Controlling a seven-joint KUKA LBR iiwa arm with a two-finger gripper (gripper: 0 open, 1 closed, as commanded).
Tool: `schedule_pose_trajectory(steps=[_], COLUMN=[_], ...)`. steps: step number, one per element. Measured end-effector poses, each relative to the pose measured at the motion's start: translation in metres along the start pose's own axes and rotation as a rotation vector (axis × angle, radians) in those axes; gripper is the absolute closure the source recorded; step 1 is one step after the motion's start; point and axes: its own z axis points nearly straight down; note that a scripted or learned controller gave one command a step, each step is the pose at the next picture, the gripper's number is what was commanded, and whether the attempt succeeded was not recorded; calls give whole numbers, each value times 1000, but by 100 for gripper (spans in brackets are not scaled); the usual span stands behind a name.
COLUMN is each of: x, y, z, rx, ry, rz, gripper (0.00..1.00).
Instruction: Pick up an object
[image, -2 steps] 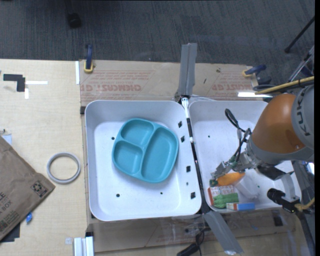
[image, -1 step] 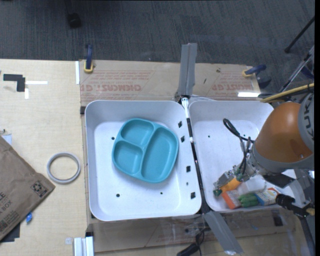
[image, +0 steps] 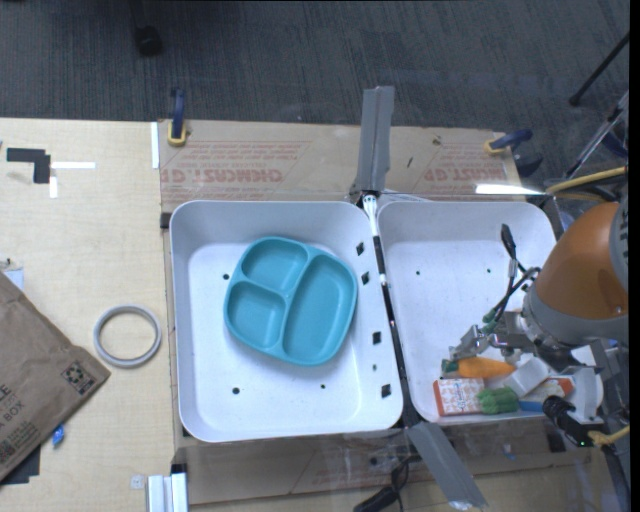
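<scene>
Arm reaches in from the right, low over the right bin's near-right corner — that's where the loose clutter sits, so the target is presumably in that pile. The pincer hangs just above or against an orange carrot-like piece; cannot tell whether it's open, closed or gripping, since wrist hardware and cables mask the tips. Beside the orange piece: a small printed card or box, a green item and a whitish block, all bunched together, likely awkward to single out. The left bin holds just a blue divided plate — flat, harder to pinch. A tape ring lies on the bench, well apart.
</scene>
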Motion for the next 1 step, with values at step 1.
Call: schedule_pose_trajectory(steps=[1], x=[8], y=[0], z=[-38], rx=[0], ry=[0], rz=[-271], gripper=[0])
